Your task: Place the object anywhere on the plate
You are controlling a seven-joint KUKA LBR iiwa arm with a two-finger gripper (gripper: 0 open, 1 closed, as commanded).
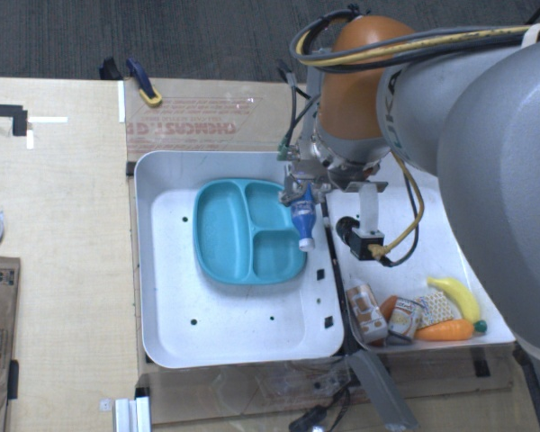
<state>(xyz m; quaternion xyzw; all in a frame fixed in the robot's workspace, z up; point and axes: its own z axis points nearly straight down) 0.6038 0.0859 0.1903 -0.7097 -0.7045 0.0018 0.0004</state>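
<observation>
The gripper (301, 198) clasps one blue bottle (303, 225) over the right edge of one blue plate (245, 234) in the left bin (162, 286).

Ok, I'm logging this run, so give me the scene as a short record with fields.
plate: blue divided plate in the left bin
gripper: gripper above the plate's right edge
held object: blue and white bottle between its fingers, hanging over the plate's right rim
right bin: banana, carrot, packaged snacks at the near end
task state: bottle not yet released
</observation>
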